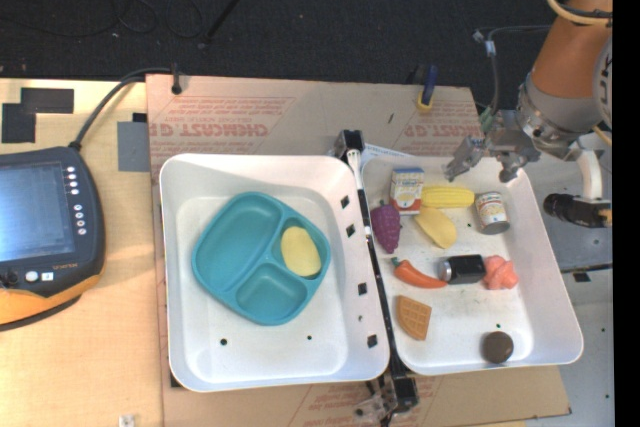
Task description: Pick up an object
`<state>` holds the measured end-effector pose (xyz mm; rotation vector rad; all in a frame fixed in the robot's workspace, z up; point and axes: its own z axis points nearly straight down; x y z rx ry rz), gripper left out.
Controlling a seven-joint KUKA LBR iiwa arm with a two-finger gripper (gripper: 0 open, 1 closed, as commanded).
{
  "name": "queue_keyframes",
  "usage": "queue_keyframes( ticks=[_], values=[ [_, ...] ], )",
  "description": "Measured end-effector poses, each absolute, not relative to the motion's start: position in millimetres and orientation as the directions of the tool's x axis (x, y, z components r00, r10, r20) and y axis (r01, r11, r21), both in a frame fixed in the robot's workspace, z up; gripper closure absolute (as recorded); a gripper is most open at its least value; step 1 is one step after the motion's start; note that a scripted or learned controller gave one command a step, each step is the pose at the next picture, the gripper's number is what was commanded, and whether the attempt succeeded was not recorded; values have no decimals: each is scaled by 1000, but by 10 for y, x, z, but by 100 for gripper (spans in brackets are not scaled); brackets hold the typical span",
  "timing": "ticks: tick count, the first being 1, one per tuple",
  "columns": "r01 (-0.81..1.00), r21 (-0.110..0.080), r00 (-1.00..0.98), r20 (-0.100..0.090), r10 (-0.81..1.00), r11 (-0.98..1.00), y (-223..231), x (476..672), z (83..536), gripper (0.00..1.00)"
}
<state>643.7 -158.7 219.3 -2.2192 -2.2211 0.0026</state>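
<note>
- Camera view: gripper hangs over the far edge of the right bin, fingers spread wide, nothing between them.
- Arm enters from the right; orange band sits above the wrist.
- Right bin holds all the candidates. Nearest the gripper: small tin can just below it, yellow corn-like piece to the can's left, small white carton further left.
- Mid bin: yellow wedge, purple grape bunch, carrot, black cylinder touching a pink piece.
- Near edge: waffle-like piece and brown disc, both lying apart from the rest.
- Left bin carries a teal divided tray with a yellow oval in one compartment; not a target by my read.
- Judgement: step in hand is approach, nothing gripped yet.
- Best pick looks like the tin can: closest, upright, has a gap around it.
- Advice: centre over the can, keep the jaws wide on descent, straddle it squarely, close only once the fingers are past the rim.
- Risk: the bin's wall is near; a finger could clip it or nudge the corn piece.
</note>
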Motion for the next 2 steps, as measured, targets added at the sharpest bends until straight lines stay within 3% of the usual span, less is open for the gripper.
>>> queue_keyframes(
  ticks=[1, 2],
  values=[
    [1000, -9, -1, 3, 1000, 1, -1357, 6415, 797, 0],
    [1000, 2, 7, -10, 1000, -7, -1091, 6273, 897, 0]
  ],
)
